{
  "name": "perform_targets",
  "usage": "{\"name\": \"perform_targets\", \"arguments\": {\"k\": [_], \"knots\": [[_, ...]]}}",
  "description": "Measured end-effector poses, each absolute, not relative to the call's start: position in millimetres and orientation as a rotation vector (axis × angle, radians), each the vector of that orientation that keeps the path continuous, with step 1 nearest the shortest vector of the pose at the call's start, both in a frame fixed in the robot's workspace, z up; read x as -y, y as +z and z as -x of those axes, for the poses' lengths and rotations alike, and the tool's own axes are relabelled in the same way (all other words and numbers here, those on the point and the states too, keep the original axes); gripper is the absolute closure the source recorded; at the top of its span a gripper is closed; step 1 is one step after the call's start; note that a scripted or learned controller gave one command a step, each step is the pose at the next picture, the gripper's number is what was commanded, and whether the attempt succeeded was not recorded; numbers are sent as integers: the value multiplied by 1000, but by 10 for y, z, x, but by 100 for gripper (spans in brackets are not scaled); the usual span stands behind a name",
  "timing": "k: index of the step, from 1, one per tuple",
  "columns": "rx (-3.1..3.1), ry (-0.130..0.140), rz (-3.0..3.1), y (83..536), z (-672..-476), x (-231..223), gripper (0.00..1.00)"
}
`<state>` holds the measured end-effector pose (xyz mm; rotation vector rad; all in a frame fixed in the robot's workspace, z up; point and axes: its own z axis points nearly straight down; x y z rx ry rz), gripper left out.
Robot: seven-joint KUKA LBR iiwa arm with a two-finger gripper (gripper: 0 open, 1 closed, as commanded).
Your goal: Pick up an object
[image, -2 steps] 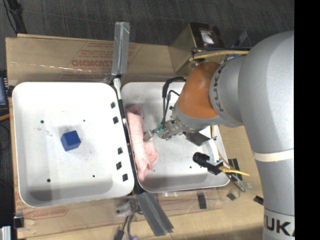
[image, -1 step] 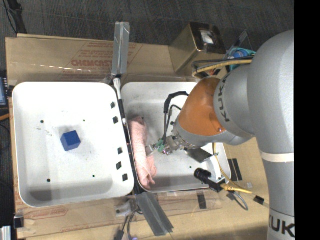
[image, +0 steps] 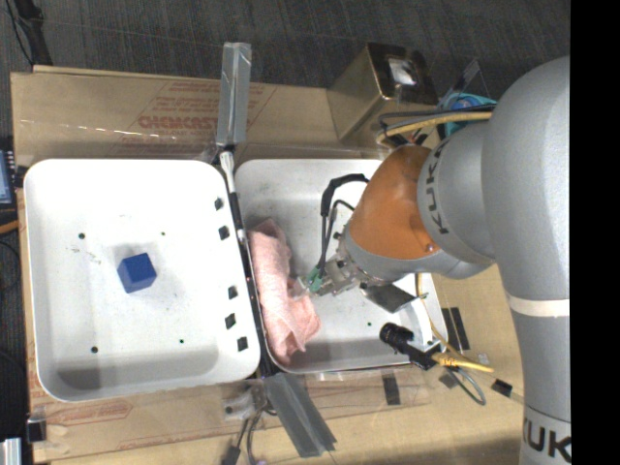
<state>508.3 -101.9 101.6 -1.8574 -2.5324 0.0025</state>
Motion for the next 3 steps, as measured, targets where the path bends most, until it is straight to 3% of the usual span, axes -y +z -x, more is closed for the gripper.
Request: {"name": "perform_targets", "arguments": {"k": [1, 2, 3], "knots": [[2533, 3, 1858, 1017, -5083, 1024, 0], [2538, 5, 1851, 1112, -5089, 1023, 100], [2538, 5, 1852, 1112, -5089, 1025, 0]]}}
